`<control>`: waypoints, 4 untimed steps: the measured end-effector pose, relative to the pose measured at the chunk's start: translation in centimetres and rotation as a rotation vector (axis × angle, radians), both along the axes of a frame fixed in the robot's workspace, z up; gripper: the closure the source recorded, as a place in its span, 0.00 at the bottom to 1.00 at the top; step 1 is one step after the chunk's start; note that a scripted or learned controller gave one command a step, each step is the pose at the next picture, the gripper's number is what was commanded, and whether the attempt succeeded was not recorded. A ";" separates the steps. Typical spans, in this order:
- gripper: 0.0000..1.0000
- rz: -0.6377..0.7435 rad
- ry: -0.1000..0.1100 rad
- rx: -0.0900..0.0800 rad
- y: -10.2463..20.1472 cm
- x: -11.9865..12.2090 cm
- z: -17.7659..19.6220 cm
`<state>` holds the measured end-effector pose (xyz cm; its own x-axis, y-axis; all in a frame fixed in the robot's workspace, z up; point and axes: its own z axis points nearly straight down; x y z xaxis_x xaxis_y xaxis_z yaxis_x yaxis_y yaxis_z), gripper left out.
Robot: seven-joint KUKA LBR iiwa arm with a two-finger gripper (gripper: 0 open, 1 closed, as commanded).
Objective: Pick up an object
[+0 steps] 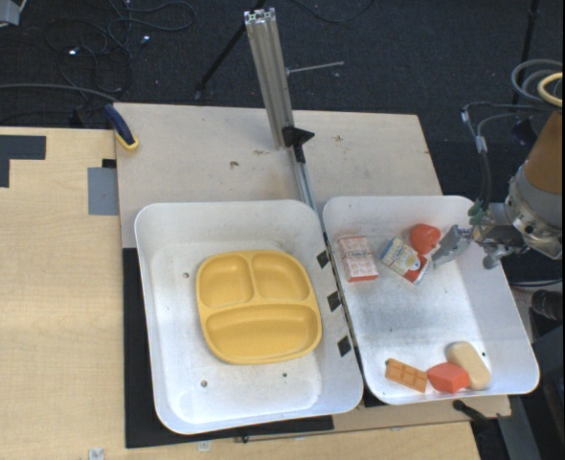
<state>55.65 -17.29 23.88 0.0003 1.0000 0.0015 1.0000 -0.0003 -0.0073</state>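
The right bin (pixel 498 305) holds several small items. A red round piece (pixel 423 236) lies near its far side, touching a small white, blue and red carton (pixel 403 259). A pink and white box (pixel 358 257) lies to their left. At the near edge sit an orange wafer (pixel 406 375), a red block (pixel 447 379) and a beige oblong piece (pixel 469 362). My gripper (pixel 470 249) hangs over the bin's right side, just right of the red round piece. It is open, with nothing between its fingers; the left finger (pixel 447 246) is close to the carton.
The left bin (pixel 168 353) holds a yellow divided plate (pixel 259 305). An aluminium post (pixel 271 75) rises behind the bins. Black clips (pixel 332 300) sit along the seam between the bins. Cables hang at the right by the arm (pixel 546 180).
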 end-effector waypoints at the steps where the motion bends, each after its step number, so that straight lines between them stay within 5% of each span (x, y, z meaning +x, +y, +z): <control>1: 0.00 0.000 0.001 0.001 0.6 0.1 -4.5; 2: 0.00 0.000 0.002 0.001 0.6 -0.4 -10.9; 3: 1.00 -0.004 -0.003 0.000 0.4 -0.3 -9.5; 4: 1.00 -0.004 -0.011 -0.003 -0.4 -0.7 -3.5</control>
<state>54.97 -17.70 20.34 0.0041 1.0000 -0.0017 1.0000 -0.0041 0.0037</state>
